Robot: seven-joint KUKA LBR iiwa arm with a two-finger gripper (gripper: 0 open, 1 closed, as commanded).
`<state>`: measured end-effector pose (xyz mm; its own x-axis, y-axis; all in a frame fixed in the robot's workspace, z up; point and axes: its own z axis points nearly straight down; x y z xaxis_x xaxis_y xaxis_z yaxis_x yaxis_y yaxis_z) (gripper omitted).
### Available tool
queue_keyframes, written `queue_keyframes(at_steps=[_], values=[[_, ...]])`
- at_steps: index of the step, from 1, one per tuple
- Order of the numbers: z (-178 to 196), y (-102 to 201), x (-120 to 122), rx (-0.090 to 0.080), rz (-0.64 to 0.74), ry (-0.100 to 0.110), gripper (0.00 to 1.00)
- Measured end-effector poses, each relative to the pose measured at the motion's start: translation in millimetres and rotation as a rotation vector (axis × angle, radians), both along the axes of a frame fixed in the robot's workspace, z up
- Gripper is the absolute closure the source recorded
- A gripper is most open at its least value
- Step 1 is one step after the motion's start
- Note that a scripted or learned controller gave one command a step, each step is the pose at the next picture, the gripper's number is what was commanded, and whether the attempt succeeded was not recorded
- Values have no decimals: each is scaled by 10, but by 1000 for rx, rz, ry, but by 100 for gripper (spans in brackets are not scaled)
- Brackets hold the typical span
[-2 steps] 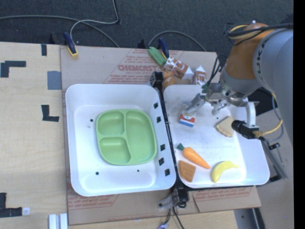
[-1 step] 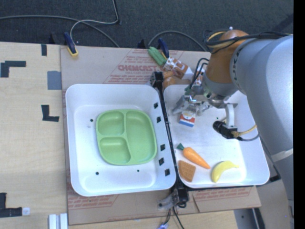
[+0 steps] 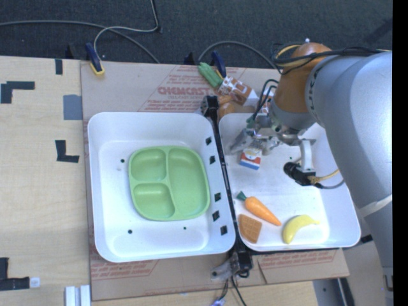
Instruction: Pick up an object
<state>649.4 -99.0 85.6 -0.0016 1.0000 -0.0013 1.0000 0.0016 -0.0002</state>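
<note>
The gripper (image 3: 254, 143) is seen in the right bin (image 3: 331, 234), toward its 11 o'clock corner, directly above a small white carton with red and blue print (image 3: 250, 160). Whether the carton is grasped cannot be told. A toy carrot (image 3: 262, 210) is placed at 6 o'clock from the carton, with a waffle piece (image 3: 249, 227) just beside it and a banana (image 3: 297, 227) at 4 o'clock. In the left bin (image 3: 108, 234) a green divided plate (image 3: 169, 182) is laid.
</note>
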Motion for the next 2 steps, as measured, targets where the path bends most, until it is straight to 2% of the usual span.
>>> queue_keyframes(at_steps=[1, 2], values=[[101, 4, 3, 0, 1, -1, 100], [990, 709, -282, 2, 1, 0, 100]])
